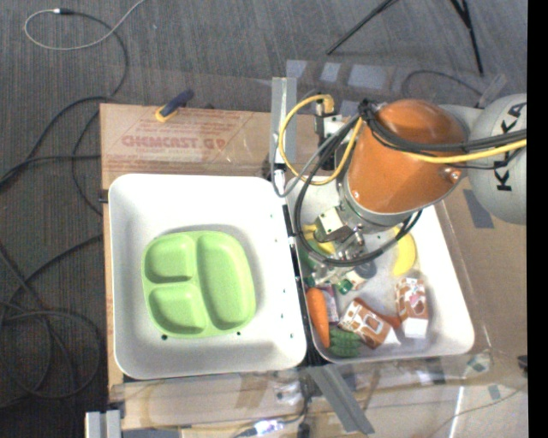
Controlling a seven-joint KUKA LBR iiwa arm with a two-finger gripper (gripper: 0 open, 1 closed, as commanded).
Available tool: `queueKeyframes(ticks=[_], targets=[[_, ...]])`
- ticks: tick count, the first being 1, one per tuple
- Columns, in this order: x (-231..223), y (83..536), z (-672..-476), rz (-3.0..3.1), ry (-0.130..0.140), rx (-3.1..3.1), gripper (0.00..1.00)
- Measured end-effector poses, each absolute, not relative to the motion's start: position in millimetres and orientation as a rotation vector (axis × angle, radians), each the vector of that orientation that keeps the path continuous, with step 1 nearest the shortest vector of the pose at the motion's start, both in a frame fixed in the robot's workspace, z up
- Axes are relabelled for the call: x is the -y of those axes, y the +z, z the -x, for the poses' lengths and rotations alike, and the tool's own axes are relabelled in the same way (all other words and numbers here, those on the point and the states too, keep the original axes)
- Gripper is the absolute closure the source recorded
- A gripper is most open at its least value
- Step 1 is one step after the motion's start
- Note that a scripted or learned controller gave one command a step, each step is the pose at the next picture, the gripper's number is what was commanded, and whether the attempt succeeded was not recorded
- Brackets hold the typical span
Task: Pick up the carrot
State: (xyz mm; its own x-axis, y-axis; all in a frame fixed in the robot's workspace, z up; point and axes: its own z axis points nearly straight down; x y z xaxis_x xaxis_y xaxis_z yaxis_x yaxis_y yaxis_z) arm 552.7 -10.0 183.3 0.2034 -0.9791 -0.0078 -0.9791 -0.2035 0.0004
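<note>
1. Dark grey carpet floor point(171, 51) lies around the setup, ribbed in texture.
2. A thin looped cable point(73, 21) rests on the floor, far up and left of the tool point(336, 257).
3. Black cables point(34, 171) trail over the floor well left of the tool.
4. A brown cardboard sheet point(184, 141) with red lettering covers the counter, up and left of the tool.
5. A small blue-and-yellow object point(174, 104) lies at the cardboard's far edge.
6. Grey tape strips point(342, 398) cross the near edge below the tool.
7. Light is even and soft.
</note>
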Motion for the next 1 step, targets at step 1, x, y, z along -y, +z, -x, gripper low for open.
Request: queueKeyframes(ticks=[1], targets=[[-23.0, 391.3, -560.1, 2.42, 0.006, -1.996, 1.0]])
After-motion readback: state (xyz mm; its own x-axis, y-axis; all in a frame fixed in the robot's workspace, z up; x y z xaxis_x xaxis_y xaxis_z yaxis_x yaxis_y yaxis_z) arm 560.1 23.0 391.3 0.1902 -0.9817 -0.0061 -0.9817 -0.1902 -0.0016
